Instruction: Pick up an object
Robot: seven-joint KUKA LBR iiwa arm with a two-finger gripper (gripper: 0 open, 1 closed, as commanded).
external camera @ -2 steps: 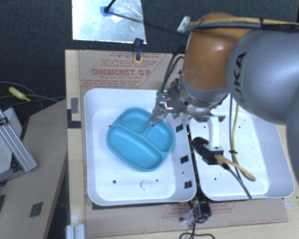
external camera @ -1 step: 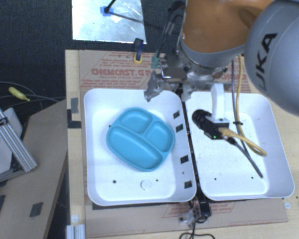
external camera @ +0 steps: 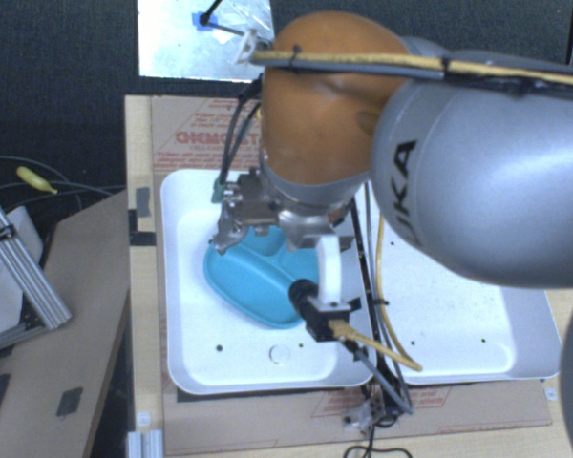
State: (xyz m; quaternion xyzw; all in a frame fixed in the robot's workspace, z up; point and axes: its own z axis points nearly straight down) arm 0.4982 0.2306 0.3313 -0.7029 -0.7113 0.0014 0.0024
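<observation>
Camera view shows the gripper [external camera: 267, 219] low over a blue dish [external camera: 258, 280] lying in the left bin [external camera: 186, 351]. Whether its pincer is spread or pinching, I cannot tell. The smooth, shallow dish may slip away when lifted.

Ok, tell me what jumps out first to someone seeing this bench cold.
The huge grey arm with its orange band fills the upper right, reaching down over the left bin. Beneath its tool lies a bright blue object, the one splash of colour on the white.
</observation>
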